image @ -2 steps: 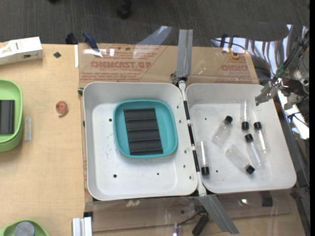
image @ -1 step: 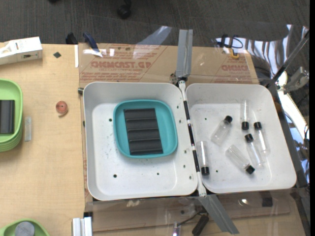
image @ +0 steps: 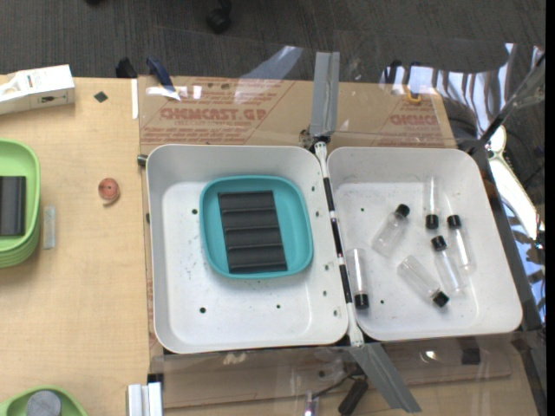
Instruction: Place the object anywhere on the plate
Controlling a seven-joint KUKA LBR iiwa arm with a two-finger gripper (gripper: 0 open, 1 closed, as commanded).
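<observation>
- Two shallow white bins sit side by side on the bench: the left bin and the right bin, their inner rims touching along the middle.
- A teal plate with rounded corners lies in the left bin, slightly above the bin's centre, and carries a dark ribbed rectangular insert on its face.
- The task's objects are in the right bin: several clear plastic vials with black caps, scattered loosely and lying on their sides.
- One vial lies tilted near the bin's middle, another vial lies almost upright in the picture beside it, and a third vial rests lower down, cap toward the lower right.
- A long vial lies just beside the bin's left wall, cap at the bottom end.
- More vials overlap near the right wall (their exact count is hard to tell, being transparent).
- No vial is on the plate.
- The state of the gripper cannot be told.
- Cardboard lies beneath the bins.
</observation>
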